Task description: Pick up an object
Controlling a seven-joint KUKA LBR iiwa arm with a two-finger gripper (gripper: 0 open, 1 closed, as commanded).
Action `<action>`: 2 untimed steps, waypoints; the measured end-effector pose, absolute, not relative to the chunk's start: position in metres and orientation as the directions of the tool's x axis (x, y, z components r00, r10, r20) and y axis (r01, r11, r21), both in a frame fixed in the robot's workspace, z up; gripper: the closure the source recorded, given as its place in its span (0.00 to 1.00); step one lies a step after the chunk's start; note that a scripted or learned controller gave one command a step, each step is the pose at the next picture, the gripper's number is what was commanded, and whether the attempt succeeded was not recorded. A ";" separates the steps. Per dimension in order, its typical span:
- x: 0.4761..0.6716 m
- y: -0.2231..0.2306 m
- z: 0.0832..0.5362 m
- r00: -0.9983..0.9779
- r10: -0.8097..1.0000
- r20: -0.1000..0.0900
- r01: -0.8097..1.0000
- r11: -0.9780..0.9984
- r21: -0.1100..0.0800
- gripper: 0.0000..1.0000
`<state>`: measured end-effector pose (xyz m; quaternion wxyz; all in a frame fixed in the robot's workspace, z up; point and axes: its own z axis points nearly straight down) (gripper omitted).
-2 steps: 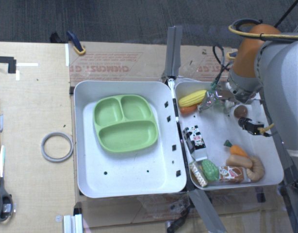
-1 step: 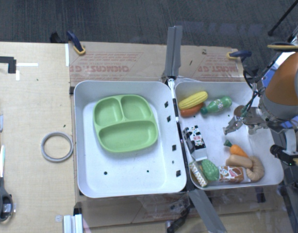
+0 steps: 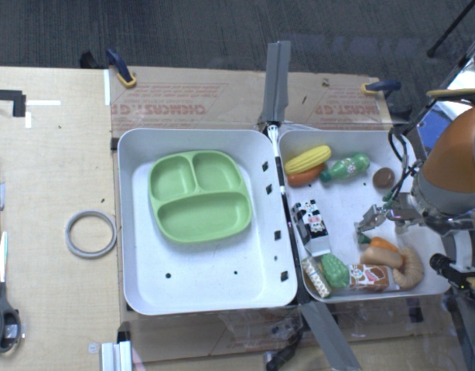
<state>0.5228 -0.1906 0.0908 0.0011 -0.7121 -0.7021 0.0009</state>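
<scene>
Evidently nothing is picked yet: the gripper (image 3: 370, 221) hangs with fingers apart and bare above the orange carrot (image 3: 383, 246) in the right bin (image 3: 340, 207).

Bright even overhead light, soft shadows, slight blur (right edge worst).

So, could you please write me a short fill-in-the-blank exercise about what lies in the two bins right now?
1. The green divided plate lies in the ____ bin as the camera sees it.
2. The corn cob is coloured ____.
3. The roll of tape lies on the bench, ____ both bins.
4. The gripper hangs over the ____ bin.

Missing words: left; yellow; outside; right
</scene>
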 end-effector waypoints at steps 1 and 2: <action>0.483 -0.167 0.095 -0.042 0.999 -0.006 0.999 0.042 0.018 0.00; 0.540 -0.212 0.116 -0.047 0.999 -0.001 0.999 0.047 0.000 0.00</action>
